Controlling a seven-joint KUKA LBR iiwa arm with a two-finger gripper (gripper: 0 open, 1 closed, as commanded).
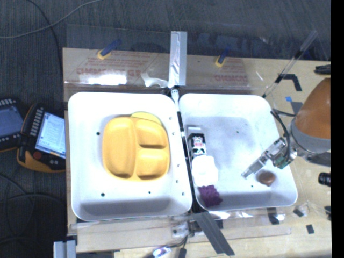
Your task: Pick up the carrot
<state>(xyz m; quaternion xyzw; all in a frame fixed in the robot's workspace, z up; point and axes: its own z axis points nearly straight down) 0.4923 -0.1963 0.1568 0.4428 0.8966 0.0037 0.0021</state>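
The gripper point(257, 167) is hovering low in the right bin point(236, 117), near its right wall; whether its jaws are apart or together, I cannot tell. No carrot is identifiable; a small brown object point(265, 178) is sitting just beside the gripper.

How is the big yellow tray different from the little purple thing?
The yellow tray is much bigger than the purple thing. The tray is smooth, with compartments; the purple thing looks lumpy. The tray lies in the left bin, the purple thing in the right bin. Both rest on a bin floor.
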